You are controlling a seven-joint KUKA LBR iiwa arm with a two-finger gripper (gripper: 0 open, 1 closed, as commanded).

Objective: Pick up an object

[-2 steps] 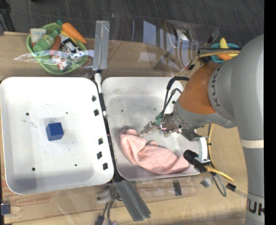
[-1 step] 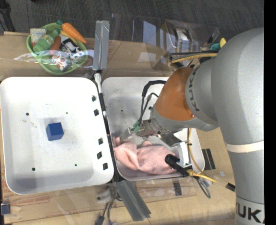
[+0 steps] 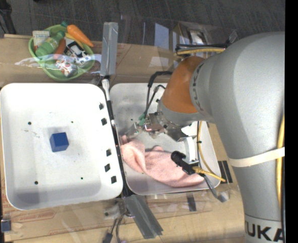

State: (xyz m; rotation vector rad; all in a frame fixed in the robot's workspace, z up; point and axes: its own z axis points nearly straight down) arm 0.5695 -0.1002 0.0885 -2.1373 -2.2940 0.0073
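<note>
My gripper (image 3: 148,124): low over the right bin, at the middle of its floor, reaching in from the right side of the camera view. Whether I am wide or narrow, I cannot tell from this angle, and I see nothing held.
My arm (image 3: 250,100): grey, with the orange band (image 3: 182,92) just behind me, covering the right edge of the bin.
Pink cloth (image 3: 156,163): the thing nearest me, crumpled on the floor of the right bin, filling its lower part. Its upper edge lies just beside my tip; I cannot tell if we touch.
Right bin (image 3: 126,103): white and shallow, its upper left corner bare.
Left bin (image 3: 47,105): white, set against the right bin with only their rims between them.
Blue cube (image 3: 59,142): alone on the floor of the left bin, left of centre, well apart from me.
Green bowl (image 3: 47,71): on the bench beyond the left bin's upper rim, heaped with small items, an orange carrot (image 3: 78,33) on top.
</note>
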